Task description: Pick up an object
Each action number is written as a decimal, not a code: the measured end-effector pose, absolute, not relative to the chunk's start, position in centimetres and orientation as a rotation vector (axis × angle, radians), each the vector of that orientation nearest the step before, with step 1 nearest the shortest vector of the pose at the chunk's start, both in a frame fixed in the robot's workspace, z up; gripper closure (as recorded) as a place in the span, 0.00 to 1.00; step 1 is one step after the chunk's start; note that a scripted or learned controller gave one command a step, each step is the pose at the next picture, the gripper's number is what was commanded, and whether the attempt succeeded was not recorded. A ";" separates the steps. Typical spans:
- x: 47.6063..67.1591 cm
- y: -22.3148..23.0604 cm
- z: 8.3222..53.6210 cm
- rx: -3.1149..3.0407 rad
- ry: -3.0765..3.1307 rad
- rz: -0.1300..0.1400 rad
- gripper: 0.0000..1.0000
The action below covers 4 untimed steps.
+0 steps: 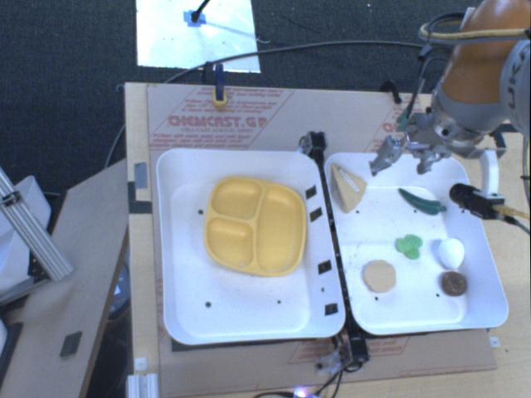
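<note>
My gripper (pixel 404 159) hangs over the far edge of the right bin (pixel 481 309), its two fingers spread open with nothing between them. Just left of and below it lies a cream wedge (pixel 348 186) near the bin's far left corner. A dark green pepper-like piece (pixel 421 201) lies below the gripper. Further forward sit a small green leafy piece (pixel 408 245), a white egg (pixel 451 253), a tan round cookie (pixel 380 276) and a brown round piece (pixel 453 283).
The left bin (pixel 187 305) holds a yellow divided plate (pixel 255 225). A row of black clips (pixel 322 230) runs along the seam between the bins. A black cylinder (pixel 469 197) on a white bracket juts over the right bin's right side.
</note>
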State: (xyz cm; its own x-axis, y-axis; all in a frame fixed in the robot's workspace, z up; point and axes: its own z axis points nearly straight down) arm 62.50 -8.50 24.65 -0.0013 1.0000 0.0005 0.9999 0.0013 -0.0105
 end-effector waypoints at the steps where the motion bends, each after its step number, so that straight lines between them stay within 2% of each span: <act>1: 62.7 -8.5 25.4 -2.219 -2.226 -0.001 0.00; 2: 62.8 -8.6 19.1 -2.219 -2.222 0.002 0.00; 3: 61.9 -8.5 13.4 -2.219 -2.221 0.003 0.00; 4: 61.8 -8.4 8.2 -2.219 -2.220 0.003 0.00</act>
State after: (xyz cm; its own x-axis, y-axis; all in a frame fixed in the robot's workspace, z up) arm 61.83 -8.39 8.19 -0.0002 1.0000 0.0007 1.0000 0.0002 -0.0033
